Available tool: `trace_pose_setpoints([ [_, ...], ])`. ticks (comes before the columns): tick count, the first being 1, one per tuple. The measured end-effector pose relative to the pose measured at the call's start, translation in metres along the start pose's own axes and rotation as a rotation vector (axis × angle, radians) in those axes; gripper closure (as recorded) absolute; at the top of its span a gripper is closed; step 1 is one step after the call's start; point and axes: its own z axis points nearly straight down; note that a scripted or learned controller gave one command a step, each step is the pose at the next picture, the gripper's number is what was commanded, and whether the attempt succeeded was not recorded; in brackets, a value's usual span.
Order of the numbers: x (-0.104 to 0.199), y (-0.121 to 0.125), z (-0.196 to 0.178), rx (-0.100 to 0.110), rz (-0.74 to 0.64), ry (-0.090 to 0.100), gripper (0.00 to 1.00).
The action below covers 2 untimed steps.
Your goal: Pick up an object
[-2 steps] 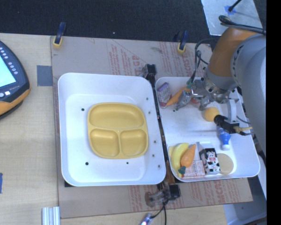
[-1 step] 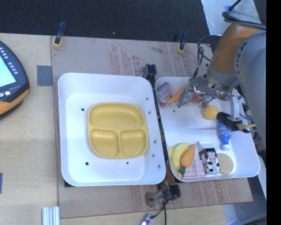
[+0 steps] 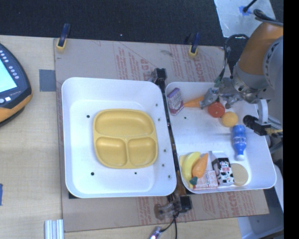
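A pale wooden desk (image 3: pixel 25 153) is carrying a sheet of brown cardboard (image 3: pixel 114 59), clamped at its far edge so it is not sliding, and two shallow white bins are sitting side by side on it. The left bin (image 3: pixel 74 178) is holding a yellow divided plate (image 3: pixel 124 137) at its middle, likely waiting to receive things. The right bin (image 3: pixel 261 176) is holding the loose things to choose from: a small purple packet (image 3: pixel 174 99) and a carrot (image 3: pixel 193 103) near the far edge, a red tomato (image 3: pixel 216 110) just beside an orange fruit (image 3: pixel 229 119), a blue bottle (image 3: pixel 238 140) lying along the right side, and a cluster in the near corner with a banana (image 3: pixel 188 164), a second carrot (image 3: pixel 200 166), a small carton (image 3: pixel 223 170) and a round biscuit (image 3: pixel 239 174). The grey and orange arm (image 3: pixel 261 49) is reaching in from the right, and its pincer (image 3: pixel 220 94) is hanging at the far side of the right bin, just above the tomato, seemingly lining up a grab. Whether the pincer is released or clenched cannot be told, and nothing is showing between its tips. A handheld control tablet (image 3: pixel 2 86) is lying at the desk's left edge.
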Motion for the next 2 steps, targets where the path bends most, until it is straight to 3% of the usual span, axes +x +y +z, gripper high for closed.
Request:
trace_pose_setpoints([
  [2, -0.011, 0.0, 0.016, 0.002, -0.002, 0.001, 0.0],
])
